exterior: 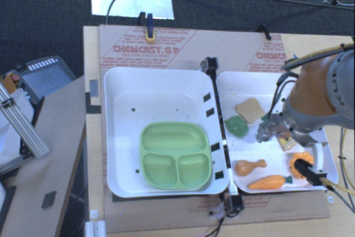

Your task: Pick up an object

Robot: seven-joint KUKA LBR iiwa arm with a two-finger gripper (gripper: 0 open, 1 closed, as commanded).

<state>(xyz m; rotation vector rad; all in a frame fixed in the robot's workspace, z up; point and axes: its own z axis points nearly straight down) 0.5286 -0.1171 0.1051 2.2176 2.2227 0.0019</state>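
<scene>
Camera view: bench (183,41) carries two white bins, dark floor around. Pincer (266,131) is low inside the right bin (252,79), can't tell its grip state. Green leafy piece (237,126) just left of pincer, tan bread slice (250,110) up-left of it. Chicken drumstick (249,165) and carrot (268,181) sit below pincer near the front rim. Left bin (127,91), beyond the divider, holds a green divided plate (176,154), bare white floor above it
</scene>
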